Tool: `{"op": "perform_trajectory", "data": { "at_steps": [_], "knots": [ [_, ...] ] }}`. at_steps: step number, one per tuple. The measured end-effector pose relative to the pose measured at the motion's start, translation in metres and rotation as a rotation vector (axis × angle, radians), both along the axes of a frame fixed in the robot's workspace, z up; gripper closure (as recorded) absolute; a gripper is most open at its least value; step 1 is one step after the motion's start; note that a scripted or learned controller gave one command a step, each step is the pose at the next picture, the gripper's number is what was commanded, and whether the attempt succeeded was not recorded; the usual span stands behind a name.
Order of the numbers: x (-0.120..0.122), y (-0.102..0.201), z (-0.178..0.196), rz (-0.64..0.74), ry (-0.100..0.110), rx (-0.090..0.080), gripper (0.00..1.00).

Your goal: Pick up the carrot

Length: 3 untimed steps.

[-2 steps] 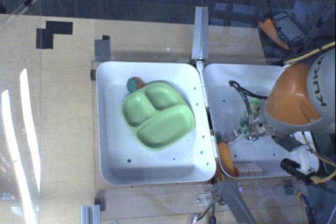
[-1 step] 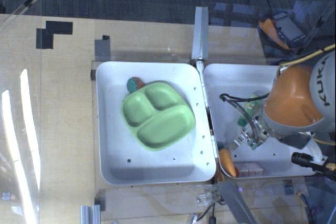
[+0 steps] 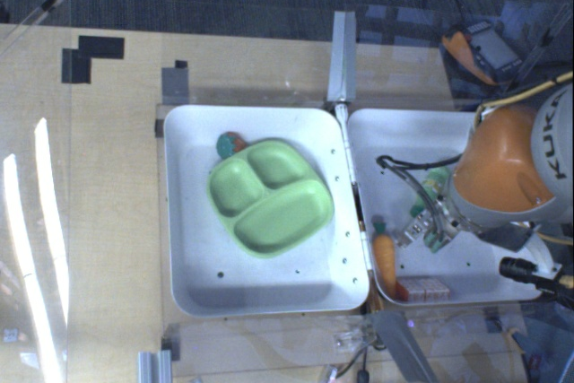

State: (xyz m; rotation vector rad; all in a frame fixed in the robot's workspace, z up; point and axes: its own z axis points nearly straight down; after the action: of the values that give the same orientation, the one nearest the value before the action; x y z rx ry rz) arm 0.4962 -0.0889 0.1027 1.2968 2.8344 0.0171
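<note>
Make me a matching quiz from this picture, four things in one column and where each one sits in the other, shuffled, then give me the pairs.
Things:
1. carrot
2. green divided plate
3. gripper
4. pink box

Places:
A. middle of the left bin
B. right bin's near edge
C. by the right bin's left wall
D. over the right bin, right of the carrot

Pairs: 1-C, 2-A, 3-D, 4-B

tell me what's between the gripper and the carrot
In the camera view, bare white bin floor separates the gripper from the carrot; nothing else lies between them.
</note>
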Motion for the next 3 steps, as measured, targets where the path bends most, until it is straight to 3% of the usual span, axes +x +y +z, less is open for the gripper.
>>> {"op": "perform_trajectory", "data": {
  "at_steps": [1, 2, 3],
  "knots": [
    [0.013, 0.082, 0.084, 0.346, 0.017, -0.005, 1.00],
    [-0.006, 0.109, 0.083, 0.657, 0.018, -0.010, 1.00],
    [-0.007, 0.126, 0.083, 0.907, 0.016, -0.014, 1.00]
  ]
}}
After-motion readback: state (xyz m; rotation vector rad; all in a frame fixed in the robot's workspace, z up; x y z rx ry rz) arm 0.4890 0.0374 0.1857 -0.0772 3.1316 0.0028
